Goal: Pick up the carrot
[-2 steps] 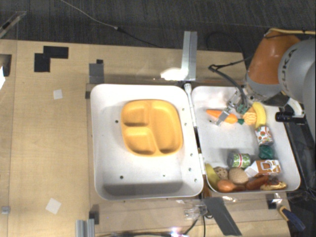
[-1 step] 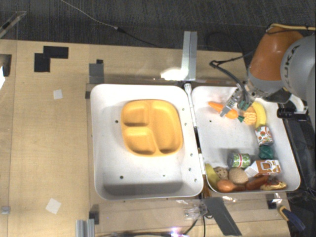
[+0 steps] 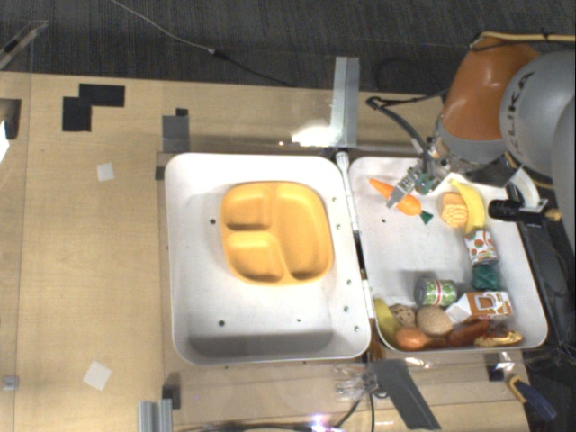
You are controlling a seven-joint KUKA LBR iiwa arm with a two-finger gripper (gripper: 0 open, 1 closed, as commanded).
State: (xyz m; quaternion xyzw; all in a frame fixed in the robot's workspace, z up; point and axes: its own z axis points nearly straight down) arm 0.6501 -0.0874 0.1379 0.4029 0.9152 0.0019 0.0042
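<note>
The orange carrot lies in the back left part of the right bin, its thin tip pointing left and its thick end toward the right. My gripper is down right over the carrot's middle and hides that part. The arm's orange band and grey wrist lean in from the upper right.
A yellow divided plate lies in the left bin. Just right of the carrot sit a yellow banana and a round orange toy. Small cans, a carton and several toy foods crowd the right bin's right side and front edge.
</note>
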